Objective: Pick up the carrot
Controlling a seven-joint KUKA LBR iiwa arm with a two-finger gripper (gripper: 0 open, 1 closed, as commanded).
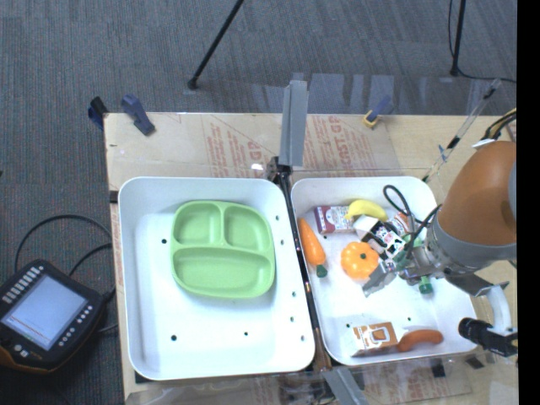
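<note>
Carrot (pixel 312 247) lies against the left wall of the right bin (pixel 337 354), untouched, so we judge ourselves in the approach. Our gripper (pixel 380 278) hovers near the orange pumpkin (pixel 360 260), holding nothing; open or closed, we cannot tell. Next we must shift left over the carrot and descend.

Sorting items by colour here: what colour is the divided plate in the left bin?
Light green; the divided plate shows clearly in the camera view.
</note>
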